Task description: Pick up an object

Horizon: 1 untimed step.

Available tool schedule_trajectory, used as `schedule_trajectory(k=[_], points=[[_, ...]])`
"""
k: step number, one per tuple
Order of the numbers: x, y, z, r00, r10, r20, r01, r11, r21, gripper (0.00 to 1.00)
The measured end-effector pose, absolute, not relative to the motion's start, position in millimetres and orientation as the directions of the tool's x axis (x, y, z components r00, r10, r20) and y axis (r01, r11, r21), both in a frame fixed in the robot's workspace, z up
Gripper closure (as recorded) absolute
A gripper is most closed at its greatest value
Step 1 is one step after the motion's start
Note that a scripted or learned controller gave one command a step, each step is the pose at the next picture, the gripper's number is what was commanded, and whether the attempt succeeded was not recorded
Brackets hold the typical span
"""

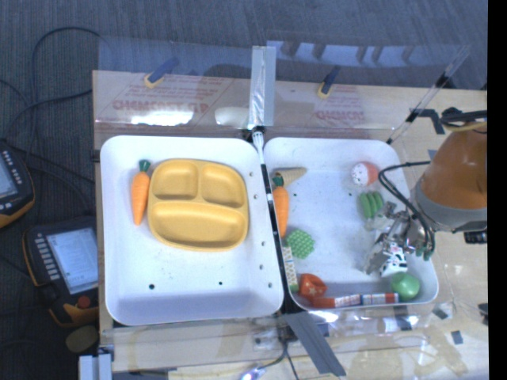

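We see the grey arm with its orange band [455, 176] reaching in from the right, and its two-finger gripper [394, 248] is low in the right shallow white bin [333, 153]. Whether the jaws stand open or closed, we cannot tell, because the metal parts are small and blurred together.

Just under the gripper lies a small black-and-white toy figure [394, 265], and it seems to touch the gripper, but we do not see it held. Just beside it sits a round green ball [407, 286], and a red-and-white marker pen [366, 299] lies along the near wall. A green ridged vegetable toy [370, 205] is just above the gripper.

In our judgement, the black-and-white figure is the likely target. The danger is the crowding here: the ball and the bin corner are very near, so a finger may push the ball or strike the wall, and the figure may slip out.

Further left are a bumpy green toy [300, 243], an orange carrot toy [280, 207] and a red toy [312, 285]. The left white bin [119, 291] bears a yellow divided plastic plate [198, 204] and a second orange carrot [140, 195].
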State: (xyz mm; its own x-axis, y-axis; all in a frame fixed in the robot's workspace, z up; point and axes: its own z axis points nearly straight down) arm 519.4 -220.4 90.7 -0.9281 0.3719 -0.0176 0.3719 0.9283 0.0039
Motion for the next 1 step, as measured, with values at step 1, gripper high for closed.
schedule_trajectory(k=[1], points=[[568.9,-201.6,89.6,-0.884,0.468,-0.012,0.468,0.884,0.001,0.00]])
